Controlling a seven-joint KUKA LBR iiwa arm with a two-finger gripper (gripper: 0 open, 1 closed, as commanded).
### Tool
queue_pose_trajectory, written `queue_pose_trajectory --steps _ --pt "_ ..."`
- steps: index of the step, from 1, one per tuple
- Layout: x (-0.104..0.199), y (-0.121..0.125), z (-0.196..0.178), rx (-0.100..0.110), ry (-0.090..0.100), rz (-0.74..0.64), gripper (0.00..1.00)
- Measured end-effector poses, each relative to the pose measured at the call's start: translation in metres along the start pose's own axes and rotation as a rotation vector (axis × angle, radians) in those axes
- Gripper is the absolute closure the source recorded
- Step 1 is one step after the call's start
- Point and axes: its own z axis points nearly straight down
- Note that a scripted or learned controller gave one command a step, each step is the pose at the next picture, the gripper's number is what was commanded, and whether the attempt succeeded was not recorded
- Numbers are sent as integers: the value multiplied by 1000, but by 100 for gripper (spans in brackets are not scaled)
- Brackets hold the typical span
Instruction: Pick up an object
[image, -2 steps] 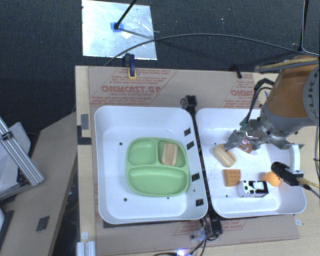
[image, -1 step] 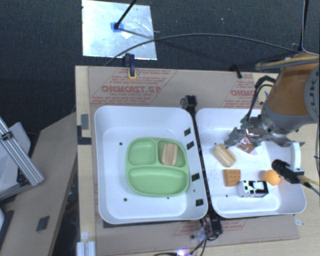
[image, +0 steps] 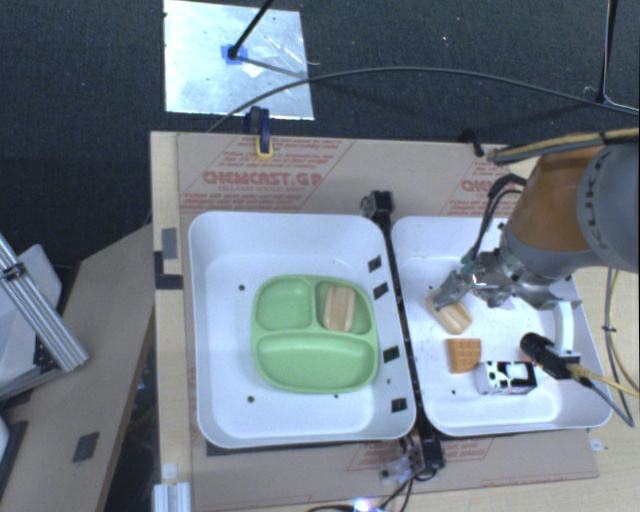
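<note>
In the right bin: the right bin (image: 500, 412) holds three small things, a tan roll (image: 455, 319) toward its left wall, an orange waffle square (image: 463, 354) just near of it, and a black-and-white block (image: 508, 377) nearer again and to the right
Tool: the tool (image: 447, 293) is low over the far-left end of the tan roll, at or touching its edge; whether it is released or clenched cannot be told from this slant, and nothing shows as gripped
Arm: the arm (image: 570, 215) comes in from the right across the far side of the bin
Likely target: the tan roll, judging by how close the tool sits to it
How it should handle: it looks like a toy bread piece, so probably light and fairly stiff, with a smooth rounded skin that could squirt out of a pinch; not fragile
Where to hold: across its short width, near the middle of its length, since a grip at the rounded end would likely slip off
Risk: the waffle square lies just beside the roll, apart from it by a sliver, and may be nudged
Left bin: the left bin (image: 230, 300) carries a green divided plate (image: 300, 365) with a tan slice (image: 339, 307) in its far-right compartment, well apart from the tool
Progress: early, nothing lifted yet
</note>
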Motion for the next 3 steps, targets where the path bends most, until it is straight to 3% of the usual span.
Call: queue_pose_trajectory --steps 1,2,3 --pt "1 0 52 0 0 1 0" --pt "0 1 39 -3 0 2 100" --pt "-4 -6 -19 -9 -2 3 100"
